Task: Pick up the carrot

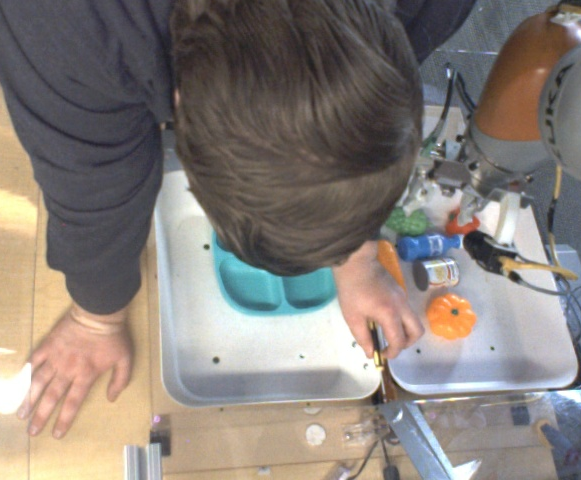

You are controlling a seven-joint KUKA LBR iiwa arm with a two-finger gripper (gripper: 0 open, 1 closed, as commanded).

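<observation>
A person (290,108) leans over the bench and takes up the whole upper middle of your frame, their head covering most of the left bin (185,368) and the inner edge of the right bin (530,363). 1 of their hands (70,363) rests flat on the wood at lower left; the other hand (378,308) reaches across the divide between the 2 bins at lower centre and seems to pinch a thin dark object.

The arm (530,88) sits at upper right. Its gripper (470,193) hangs over the far end of the right bin, but cables and blur leave you unable to tell how far the fingers are spread or whether anything is between them.

A teal tray (275,290) peeks out under the head. In the right bin lie a blue bottle (425,246), a small pumpkin (451,317), a can (438,273) and a green item (407,220).

The carrot (390,263) lies at the bin's left edge, touching the person's reaching hand.

That contact is your main risk: any descent toward the carrot could strike the hand or head. The bottle and can just beside it could also be nudged or grabbed instead.
</observation>
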